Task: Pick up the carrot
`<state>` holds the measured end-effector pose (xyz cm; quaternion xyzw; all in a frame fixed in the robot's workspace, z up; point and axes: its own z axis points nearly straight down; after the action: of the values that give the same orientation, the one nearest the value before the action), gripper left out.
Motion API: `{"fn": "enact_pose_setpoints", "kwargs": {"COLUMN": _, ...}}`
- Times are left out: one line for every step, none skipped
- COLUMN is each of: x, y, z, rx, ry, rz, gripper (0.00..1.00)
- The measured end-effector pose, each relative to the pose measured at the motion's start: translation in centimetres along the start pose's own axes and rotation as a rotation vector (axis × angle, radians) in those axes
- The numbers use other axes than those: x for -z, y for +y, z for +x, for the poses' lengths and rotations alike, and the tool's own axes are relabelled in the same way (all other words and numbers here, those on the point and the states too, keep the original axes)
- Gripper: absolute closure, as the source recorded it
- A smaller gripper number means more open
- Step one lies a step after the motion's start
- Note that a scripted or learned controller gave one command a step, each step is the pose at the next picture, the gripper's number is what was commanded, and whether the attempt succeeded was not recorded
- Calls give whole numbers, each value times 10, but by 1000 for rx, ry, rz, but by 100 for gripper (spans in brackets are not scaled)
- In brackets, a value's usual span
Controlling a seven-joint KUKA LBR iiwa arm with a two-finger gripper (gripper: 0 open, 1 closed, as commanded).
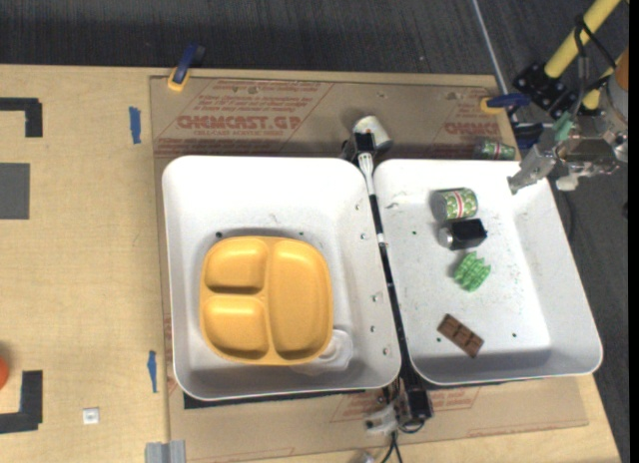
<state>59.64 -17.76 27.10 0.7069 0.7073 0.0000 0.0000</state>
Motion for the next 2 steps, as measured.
{"fn": "enact_pose_setpoints", "kwargs": {"x": -109, "y": -60, "z": 40, "rx": 92, "ry": 1, "rz": 1, "gripper": 0}}
{"fn": "enact_pose_setpoints", "kwargs": {"x": -185, "y": -100, "z": 76, "rx": 230, "ry": 1, "rz": -1, "gripper": 0}}
